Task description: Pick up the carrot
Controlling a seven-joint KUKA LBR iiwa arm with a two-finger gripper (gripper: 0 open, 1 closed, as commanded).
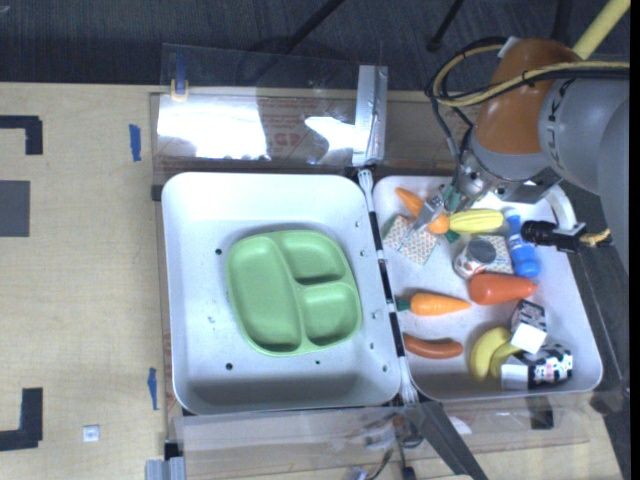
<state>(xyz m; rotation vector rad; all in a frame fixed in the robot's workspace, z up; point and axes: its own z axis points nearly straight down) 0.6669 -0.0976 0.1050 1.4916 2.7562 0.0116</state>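
The carrot (pixel 434 304), orange with a green stub at its left end, lies flat near the left wall of the right bin (pixel 588 343), about mid-depth. My gripper (pixel 443 211) hangs at the far side of that bin, well beyond the carrot. It is just above a small orange piece (pixel 438 225) and beside a yellow corn-like item (pixel 476 221). A second small orange carrot-shaped piece (pixel 409 200) lies just left of the gripper. Nothing is visibly held.
The right bin is crowded: a patterned cloth (pixel 412 239), a can (pixel 480 256), a blue bottle (pixel 521 252), a red-orange vegetable (pixel 501 288), a sausage (pixel 433 347), a banana (pixel 486 352) and small boxes (pixel 540 363). The left bin (pixel 190 218) holds a green divided plate (pixel 295 290).
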